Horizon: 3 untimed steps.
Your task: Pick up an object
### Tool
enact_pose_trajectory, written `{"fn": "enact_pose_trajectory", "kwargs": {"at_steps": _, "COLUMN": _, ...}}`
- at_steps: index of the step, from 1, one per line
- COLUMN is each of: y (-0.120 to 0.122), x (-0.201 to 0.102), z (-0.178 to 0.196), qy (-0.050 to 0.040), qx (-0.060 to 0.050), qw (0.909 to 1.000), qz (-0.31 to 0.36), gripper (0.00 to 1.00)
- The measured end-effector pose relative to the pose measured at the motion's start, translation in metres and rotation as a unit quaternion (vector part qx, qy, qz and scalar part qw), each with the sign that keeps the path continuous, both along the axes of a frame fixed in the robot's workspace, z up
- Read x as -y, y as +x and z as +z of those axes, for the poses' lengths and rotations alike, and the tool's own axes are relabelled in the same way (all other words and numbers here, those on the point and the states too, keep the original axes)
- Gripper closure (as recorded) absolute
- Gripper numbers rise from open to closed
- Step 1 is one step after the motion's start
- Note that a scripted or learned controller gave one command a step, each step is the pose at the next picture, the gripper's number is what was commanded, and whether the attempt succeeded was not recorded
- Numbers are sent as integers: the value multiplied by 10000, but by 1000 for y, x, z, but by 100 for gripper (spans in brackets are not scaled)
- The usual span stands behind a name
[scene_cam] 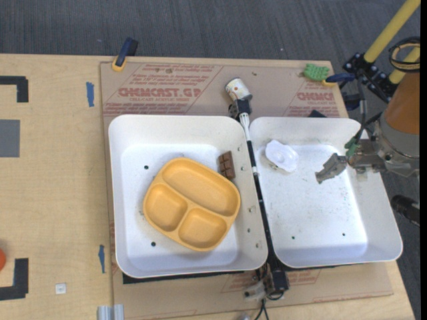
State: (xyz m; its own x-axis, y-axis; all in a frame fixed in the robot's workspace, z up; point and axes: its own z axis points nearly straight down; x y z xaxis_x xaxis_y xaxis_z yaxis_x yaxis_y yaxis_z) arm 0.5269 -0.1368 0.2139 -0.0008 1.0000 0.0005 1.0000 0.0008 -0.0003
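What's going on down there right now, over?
Pincer over right bin, holding nothing. White object lies to its left, untouched. Yellow tray and brown piece in left bin.

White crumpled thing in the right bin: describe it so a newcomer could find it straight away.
Start at the right bin, the one the arm reaches over. Look to its upper left part, near the divider between the bins: the small white crumpled object lies there on the floor. It is the only loose item in that bin, left of the gripper and apart from it.
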Motion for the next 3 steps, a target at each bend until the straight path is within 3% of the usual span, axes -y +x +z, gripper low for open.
{"fn": "enact_pose_trajectory", "kwargs": {"at_steps": 1, "y": -11, "x": -28, "z": -129, "qy": -1, "qx": 7, "qw": 9984, "qz": 560, "gripper": 0}}
{"fn": "enact_pose_trajectory", "kwargs": {"at_steps": 2, "y": 64, "x": -34, "z": -129, "qy": -1, "qx": 13, "qw": 9964, "qz": -846, "gripper": 0}}
{"fn": "enact_pose_trajectory", "kwargs": {"at_steps": 3, "y": 140, "x": -81, "z": -28, "qy": -3, "qx": 11, "qw": 9854, "qz": -1700, "gripper": 0}}
